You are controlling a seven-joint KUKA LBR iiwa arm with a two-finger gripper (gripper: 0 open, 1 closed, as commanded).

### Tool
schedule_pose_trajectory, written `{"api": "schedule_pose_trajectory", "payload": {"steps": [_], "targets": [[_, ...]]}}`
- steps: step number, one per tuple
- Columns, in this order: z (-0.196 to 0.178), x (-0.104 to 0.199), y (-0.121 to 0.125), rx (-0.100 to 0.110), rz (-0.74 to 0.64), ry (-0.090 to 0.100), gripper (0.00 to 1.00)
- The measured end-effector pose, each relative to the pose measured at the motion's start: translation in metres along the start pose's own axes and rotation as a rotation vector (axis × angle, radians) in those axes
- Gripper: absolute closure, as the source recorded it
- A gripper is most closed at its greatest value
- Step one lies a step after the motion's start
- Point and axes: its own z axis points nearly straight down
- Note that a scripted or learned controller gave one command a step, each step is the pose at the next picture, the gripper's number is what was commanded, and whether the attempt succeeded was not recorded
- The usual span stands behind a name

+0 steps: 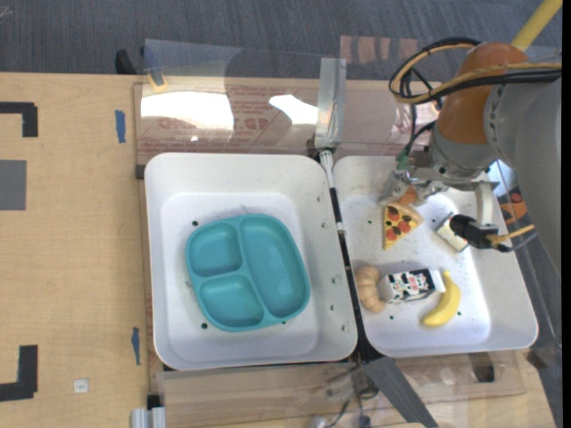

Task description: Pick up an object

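The right bin (508,328) holds a toy pizza slice (399,225), a tan croissant (368,289), a black-and-white carton (412,284), a yellow banana (444,303) and a small white and black item (458,231). My gripper (412,184) is low over the bin's back part, right at the crust end of the pizza slice. The wrist and the orange band (473,96) hide the gripper's tips. Nothing is visibly lifted; all the objects lie on the bin floor.
The left bin (169,185) holds a teal divided plate (247,271). A metal divider post (330,105) and clear sheeting stand behind the bins. Black and yellow cables (428,61) loop above the arm. Bare wooden bench lies to the left.
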Motion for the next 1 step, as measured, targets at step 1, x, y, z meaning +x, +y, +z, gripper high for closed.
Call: {"api": "schedule_pose_trajectory", "payload": {"steps": [1], "targets": [[-0.0935,0.1159,-0.0319,-0.009,-0.010,0.008,1.00]]}}
